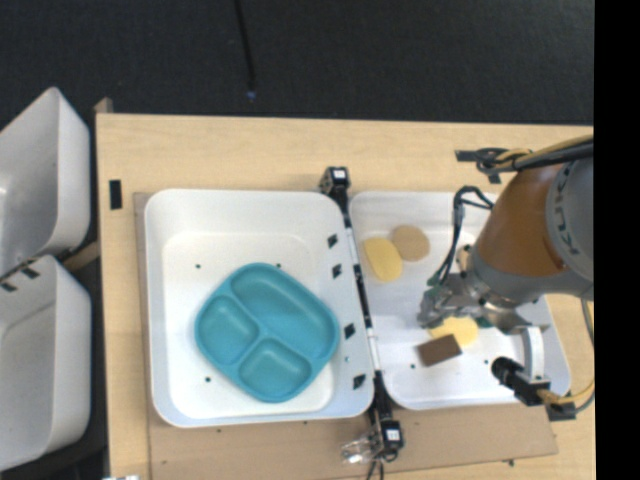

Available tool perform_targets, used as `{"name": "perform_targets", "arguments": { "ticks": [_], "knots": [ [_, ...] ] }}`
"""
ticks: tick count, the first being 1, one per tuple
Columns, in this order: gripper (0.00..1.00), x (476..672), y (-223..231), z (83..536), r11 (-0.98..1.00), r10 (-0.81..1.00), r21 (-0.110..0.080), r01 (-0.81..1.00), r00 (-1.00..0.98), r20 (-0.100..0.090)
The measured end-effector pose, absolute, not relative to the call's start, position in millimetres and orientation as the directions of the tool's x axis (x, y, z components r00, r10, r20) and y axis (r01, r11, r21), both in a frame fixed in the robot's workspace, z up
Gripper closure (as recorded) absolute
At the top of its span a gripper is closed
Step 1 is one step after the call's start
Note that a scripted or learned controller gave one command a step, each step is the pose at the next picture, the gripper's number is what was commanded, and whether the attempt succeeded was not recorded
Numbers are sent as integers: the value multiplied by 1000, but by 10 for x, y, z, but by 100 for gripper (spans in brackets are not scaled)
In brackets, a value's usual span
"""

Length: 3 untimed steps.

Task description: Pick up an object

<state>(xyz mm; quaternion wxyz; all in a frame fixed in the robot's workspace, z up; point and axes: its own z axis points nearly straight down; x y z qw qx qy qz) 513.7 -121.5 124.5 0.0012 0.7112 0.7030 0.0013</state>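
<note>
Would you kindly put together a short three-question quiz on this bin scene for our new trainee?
1. True or false: the blue divided plate lies in the right bin.
2. Which item lies nearest the end effector? A) tan round piece B) yellow block C) blue divided plate
3. Fill in: the brown block touches the ____ block.

Key
1. False; it lies in the left bin.
2. B
3. yellow

bins (165, 268): white plastic (smooth) | tray (265, 330): glossy teal plastic | bench (250, 153): wood
</note>
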Motion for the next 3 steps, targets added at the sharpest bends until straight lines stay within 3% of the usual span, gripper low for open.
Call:
{"name": "perform_targets", "arguments": {
  "ticks": [3],
  "knots": [
    [100,5124,-1122,2710,4,1000,8,1000,-4,-2]
  ]
}}
